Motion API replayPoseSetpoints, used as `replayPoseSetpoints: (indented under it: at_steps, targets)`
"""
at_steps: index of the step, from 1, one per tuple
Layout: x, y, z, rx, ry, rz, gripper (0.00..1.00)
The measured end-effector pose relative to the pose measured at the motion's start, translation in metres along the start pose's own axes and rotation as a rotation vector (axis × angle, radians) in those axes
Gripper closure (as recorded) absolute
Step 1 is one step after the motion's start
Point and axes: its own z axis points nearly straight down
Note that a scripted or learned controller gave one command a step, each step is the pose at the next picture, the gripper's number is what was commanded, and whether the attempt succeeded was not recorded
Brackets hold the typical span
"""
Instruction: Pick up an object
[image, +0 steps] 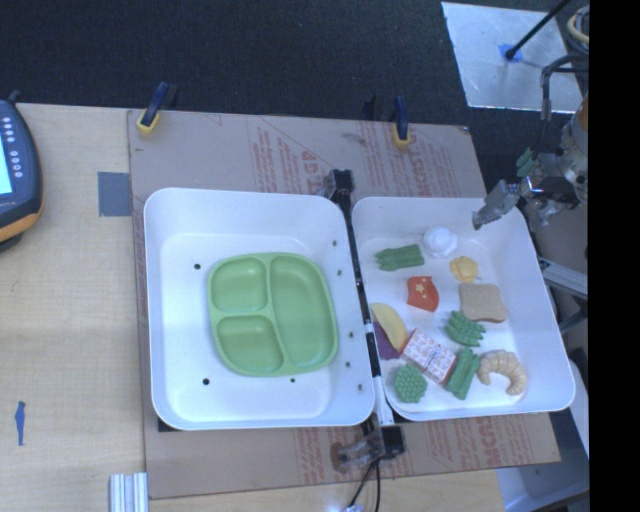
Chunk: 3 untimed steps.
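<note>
The hand (497, 206) hangs over the upper right corner of the right bin (535, 300), touching no item; whether it is released or clenched cannot be told. Toy food lies in that bin: a croissant (503, 369), a bread slice (483, 302), a strawberry (422, 292). The left bin (170, 300) holds a green plate (270, 313).

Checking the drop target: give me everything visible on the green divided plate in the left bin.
The green divided plate is pale green, looks like plastic, a rounded rectangle with three compartments: two on its left side, one long one on its right. It lies flat, slightly rotated, near the middle of the left bin, resting on the bin floor. Nothing sits in its compartments and nothing else touches it.
</note>
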Motion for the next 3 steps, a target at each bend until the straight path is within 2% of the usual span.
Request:
replayPoseSetpoints:
  at_steps: [1, 2, 3]
  targets:
    - [0.055, -0.032, 0.130, 0.012, 0.005, -0.005, 0.00]
    - [0.073, -0.039, 0.178, 0.005, 0.002, -0.003, 0.00]
    - [0.071, -0.038, 0.165, 0.002, -0.001, -0.002, 1.00]
